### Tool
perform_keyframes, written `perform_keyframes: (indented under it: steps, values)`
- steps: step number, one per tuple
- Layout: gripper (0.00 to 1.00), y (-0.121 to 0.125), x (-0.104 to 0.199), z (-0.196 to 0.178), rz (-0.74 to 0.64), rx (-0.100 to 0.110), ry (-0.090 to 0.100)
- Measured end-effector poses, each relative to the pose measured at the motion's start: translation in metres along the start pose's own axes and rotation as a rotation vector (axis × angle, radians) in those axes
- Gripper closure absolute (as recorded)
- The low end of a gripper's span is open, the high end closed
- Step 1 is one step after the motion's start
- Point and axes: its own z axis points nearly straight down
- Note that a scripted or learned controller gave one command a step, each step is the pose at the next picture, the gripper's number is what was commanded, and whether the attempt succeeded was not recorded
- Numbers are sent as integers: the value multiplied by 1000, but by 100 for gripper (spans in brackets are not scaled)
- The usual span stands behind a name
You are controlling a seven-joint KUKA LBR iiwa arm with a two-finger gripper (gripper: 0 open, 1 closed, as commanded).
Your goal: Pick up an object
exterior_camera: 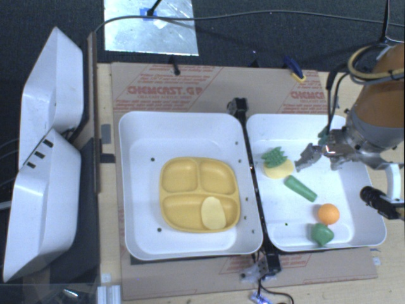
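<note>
The fingers point(309, 158) are spread with nothing between them, over the right bin point(266, 230), just at 3 o'clock of the yellow pineapple toy point(277, 163). A green cylinder point(299, 188), orange ball point(328, 214) and green pepper point(321, 234) lie toward 5 o'clock.

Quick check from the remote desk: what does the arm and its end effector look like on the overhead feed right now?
The arm is bulky, with a rounded orange section above a grey wrist. Dark and yellowish cables loop over its top, and another dark cable runs down its side. The end effector is small, grey metal, with a tiny reddish light near its base.
</note>
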Motion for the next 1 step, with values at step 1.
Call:
perform_keyframes:
  steps: [1]
  values:
    - [0,1,0,-2,0,-5,0]
